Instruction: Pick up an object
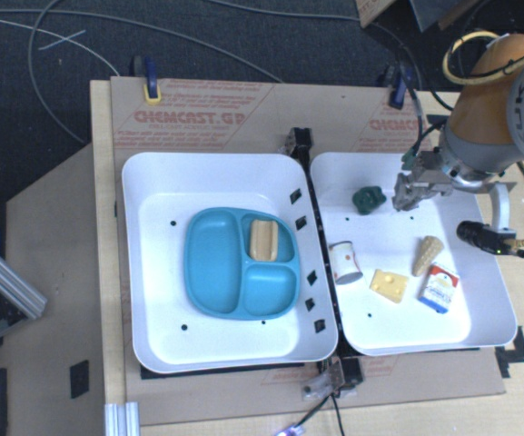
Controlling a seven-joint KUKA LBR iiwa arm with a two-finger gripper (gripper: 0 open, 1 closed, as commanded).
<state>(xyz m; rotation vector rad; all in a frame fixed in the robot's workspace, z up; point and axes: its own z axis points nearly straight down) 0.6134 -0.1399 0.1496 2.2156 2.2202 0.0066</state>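
Observation:
The right bin (479, 330) holds a dark green lump (367, 199) at its upper left, a white cup-like piece (343, 262), a yellow cheese wedge (389, 285), a tan bread-like piece (427, 254) and a small red, white and blue carton (438, 291). My gripper (405, 198) hangs over the bin's upper part, just right of the green lump. Nothing shows between its fingers.
The left bin (153, 243) bears a blue divided plate (216, 266) with a tan bread slice (263, 240) in its upper right compartment. Black clips run along the seam between the bins. Cables trail across the dark floor behind the bench.

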